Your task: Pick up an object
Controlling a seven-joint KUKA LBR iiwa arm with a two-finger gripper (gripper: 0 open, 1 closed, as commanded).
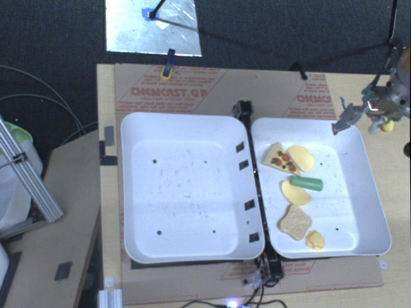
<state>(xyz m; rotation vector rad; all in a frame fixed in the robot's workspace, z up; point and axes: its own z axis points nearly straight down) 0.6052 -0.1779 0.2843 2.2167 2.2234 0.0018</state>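
Small yellow piece (314, 239): nearest of the toy foods, at about 5 o'clock in the right bin (369, 191), just beside the bread
Bread slice (295, 223): tan, at 6 o'clock of the group, touching or almost touching the yellow wedge above it
Yellow wedge (296, 194): mid-bin, tucked under the green piece
Green cylinder (306, 183): lying flat, long axis pointing 3 to 9 o'clock, between the wedge and the yellow oval
Yellow oval (301, 158): at 12 o'clock of the group, touching the pizza slice
Pizza slice (279, 158): red dots on top, at 11 o'clock of the group, near the divider between the bins
Left bin (183, 185): white, beside the right bin on the tabletop (270, 85)
Claw (340, 122): over the far right corner of the right bin at about 1 o'clock, well apart from the foods, nothing seen between the fingers; spread or pressed together cannot be told
Arm (392, 98): reaching in from 3 o'clock
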